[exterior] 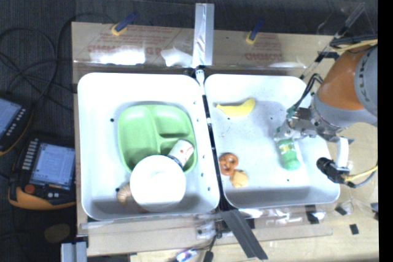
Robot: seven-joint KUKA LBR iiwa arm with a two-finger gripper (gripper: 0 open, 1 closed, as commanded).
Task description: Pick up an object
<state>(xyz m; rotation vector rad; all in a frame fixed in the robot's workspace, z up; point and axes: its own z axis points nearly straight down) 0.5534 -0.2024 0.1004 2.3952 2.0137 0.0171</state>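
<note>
I look down on two white bins on the table. The claw sits low in the right bin, directly over a green bottle-like object lying near the bin's right wall. Whether the claw is open or closed, I cannot tell from here. A banana lies well apart at the far side. My worry: the rounded bottle may roll or slip sideways, so the grasp could miss.

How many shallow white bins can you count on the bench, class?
2. The left bin holds a green tray; the right bin holds a banana. No others are visible.
</note>
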